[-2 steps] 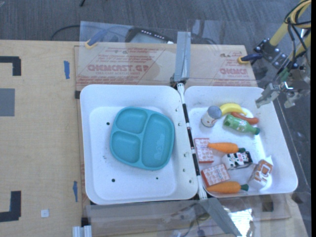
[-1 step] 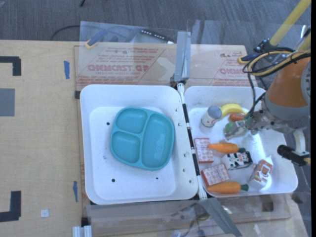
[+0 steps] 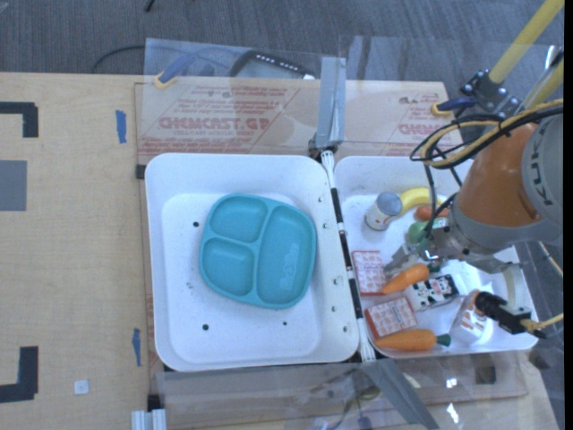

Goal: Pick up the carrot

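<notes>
Two carrots lie in the right bin. One small orange carrot lies slanted in the bin's middle, directly under my gripper, which is down low and touching or nearly touching its upper side. The arm's grey wrist and orange band hide most of the gripper from above. The second carrot, longer and with a green stem end, lies along the bin's front wall, apart from the gripper.
A blue divided plate sits in the left bin. Crowded around the gripper are a small can, a banana, a green item, red-and-white packets, a printed card and a white bottle.
</notes>
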You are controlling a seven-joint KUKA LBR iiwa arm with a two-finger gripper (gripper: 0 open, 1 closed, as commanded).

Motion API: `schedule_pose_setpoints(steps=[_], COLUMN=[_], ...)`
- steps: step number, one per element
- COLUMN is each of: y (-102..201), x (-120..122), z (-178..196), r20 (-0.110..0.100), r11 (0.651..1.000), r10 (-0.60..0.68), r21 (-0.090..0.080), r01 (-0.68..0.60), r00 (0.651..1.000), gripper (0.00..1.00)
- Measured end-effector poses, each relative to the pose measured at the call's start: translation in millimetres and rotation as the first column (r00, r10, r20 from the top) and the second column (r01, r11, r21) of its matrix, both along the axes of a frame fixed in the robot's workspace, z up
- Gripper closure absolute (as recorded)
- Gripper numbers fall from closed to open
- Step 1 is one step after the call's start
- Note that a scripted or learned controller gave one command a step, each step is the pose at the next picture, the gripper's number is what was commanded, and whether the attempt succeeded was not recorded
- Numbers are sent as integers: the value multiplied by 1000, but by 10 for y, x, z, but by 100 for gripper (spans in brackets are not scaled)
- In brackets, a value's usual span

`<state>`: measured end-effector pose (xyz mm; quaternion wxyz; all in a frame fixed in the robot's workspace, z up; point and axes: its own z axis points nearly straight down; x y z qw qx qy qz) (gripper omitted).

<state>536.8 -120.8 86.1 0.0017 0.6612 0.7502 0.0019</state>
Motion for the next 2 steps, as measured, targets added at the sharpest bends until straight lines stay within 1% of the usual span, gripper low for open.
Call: schedule_pose_setpoints(steps=[1, 2], y=[-14, 591], x=[20, -206], z=[83, 1182], r20=[5, -10], r11=[1000, 985], r10=[-3, -170], r21=[-1, -1], r01=[3, 170], r00=[1000, 985], gripper=[100, 100])
